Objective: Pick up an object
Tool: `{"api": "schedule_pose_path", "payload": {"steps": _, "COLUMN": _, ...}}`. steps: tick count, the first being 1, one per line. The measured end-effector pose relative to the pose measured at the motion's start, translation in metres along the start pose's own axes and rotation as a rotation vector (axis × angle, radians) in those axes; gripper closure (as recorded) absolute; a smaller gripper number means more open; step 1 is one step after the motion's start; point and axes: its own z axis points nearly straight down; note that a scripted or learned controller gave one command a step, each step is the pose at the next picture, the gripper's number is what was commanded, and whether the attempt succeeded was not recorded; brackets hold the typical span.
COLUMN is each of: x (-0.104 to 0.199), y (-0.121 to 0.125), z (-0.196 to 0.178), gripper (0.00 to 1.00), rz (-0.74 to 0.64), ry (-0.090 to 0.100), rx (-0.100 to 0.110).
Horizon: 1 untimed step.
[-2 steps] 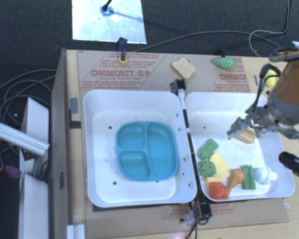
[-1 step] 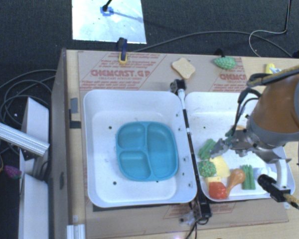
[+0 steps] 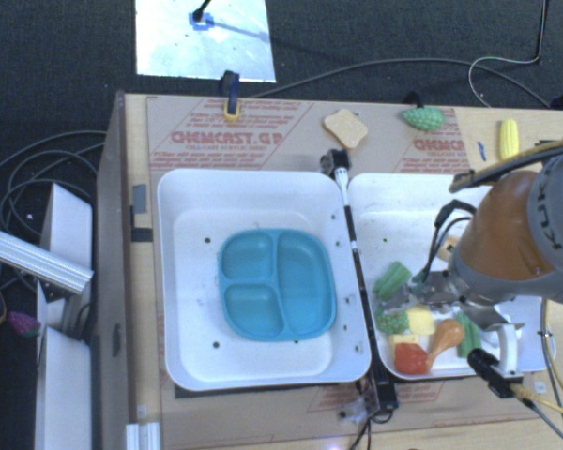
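Toy food (image 3: 418,331) crowds the lower right of the frame, in the right bin (image 3: 394,204); the hand (image 3: 430,291) hovers just above-right, its spread impossible to tell.

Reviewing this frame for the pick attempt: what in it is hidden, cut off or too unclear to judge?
- Gripper: the arm's wrist covers it in the camera view, so a grasp cannot be judged.
- Right bin: the arm hides its right part.
- Toy food pile: partly under the arm; pieces overlap, too small to name surely.
- Yellow item on the bench: too small to identify.
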Motion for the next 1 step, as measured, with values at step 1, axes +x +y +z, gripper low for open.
{"api": "schedule_pose_path", "payload": {"steps": 1, "x": -0.0634, "y": 0.0500, "z": -0.0312, "gripper": 0.00, "rz": 0.002, "ry": -0.004, "rx": 0.004}}
